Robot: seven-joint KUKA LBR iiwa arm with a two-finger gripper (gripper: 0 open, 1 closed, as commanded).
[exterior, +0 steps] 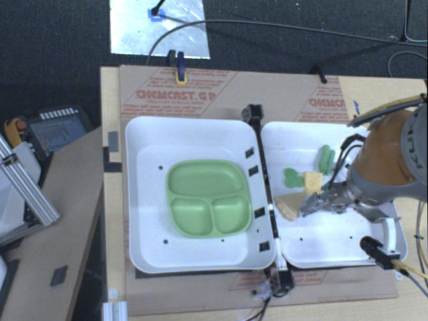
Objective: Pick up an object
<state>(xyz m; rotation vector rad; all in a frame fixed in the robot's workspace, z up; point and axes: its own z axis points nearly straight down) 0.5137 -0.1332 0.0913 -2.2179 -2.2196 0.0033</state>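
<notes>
Several small items lie in the right bin (334,249): a long green piece (326,158) near the back, a small green leafy piece (291,177), a yellow block (312,180) and a tan wedge (287,208) near the bin's left wall. My gripper (310,205) reaches in low from the right, its tip between the yellow block and the tan wedge and close to both. The grey arm with its orange band (391,154) covers the right part of the bin. Nothing appears lifted off the bin floor.
The left bin (144,199) holds a green divided plate (206,198). A black divider with clips (261,179) runs between the two bins. Cables trail over the bench's back and right side. The front of the right bin's floor is bare white.
</notes>
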